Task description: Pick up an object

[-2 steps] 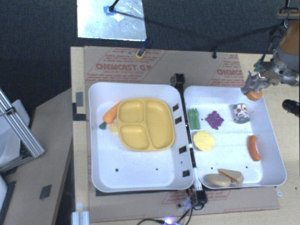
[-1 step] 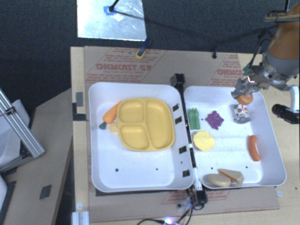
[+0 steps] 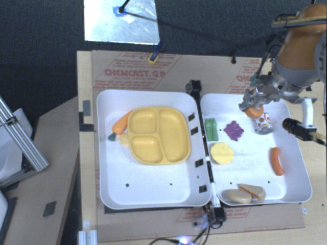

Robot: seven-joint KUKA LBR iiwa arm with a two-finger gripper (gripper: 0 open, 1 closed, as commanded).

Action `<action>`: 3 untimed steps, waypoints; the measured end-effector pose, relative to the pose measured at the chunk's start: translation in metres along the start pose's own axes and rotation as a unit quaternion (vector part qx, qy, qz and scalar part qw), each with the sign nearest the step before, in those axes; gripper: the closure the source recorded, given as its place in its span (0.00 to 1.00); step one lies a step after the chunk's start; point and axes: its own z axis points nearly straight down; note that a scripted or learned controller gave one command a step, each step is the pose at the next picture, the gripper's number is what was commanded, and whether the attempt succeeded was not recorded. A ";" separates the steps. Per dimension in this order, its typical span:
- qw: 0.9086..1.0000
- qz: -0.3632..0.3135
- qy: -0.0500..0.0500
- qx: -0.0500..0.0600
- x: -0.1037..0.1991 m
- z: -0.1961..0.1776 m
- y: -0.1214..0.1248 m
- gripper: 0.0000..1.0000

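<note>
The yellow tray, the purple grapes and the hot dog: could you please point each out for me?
yellow tray (image 3: 156, 135): camera view, centre divider, left bin.
purple grapes (image 3: 234, 130): camera view, middle of the bunch, right bin.
hot dog (image 3: 276, 161): camera view, mid-length, right bin.

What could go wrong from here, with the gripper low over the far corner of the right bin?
1. The gripper sits over an orange piece right beside a patterned cup; closing or lifting could knock the cup over.
2. The orange piece is mostly hidden under the gripper, so a firm hold isn't confirmed; it may slip.
3. This is close to the right bin's far wall, so the arm could scrape it.
</note>
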 end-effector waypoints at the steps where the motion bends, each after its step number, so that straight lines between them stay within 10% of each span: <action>1: 1.000 0.000 0.000 0.000 0.050 -0.007 -0.019 1.00; 3: 1.000 0.001 0.000 0.002 0.136 0.016 -0.060 1.00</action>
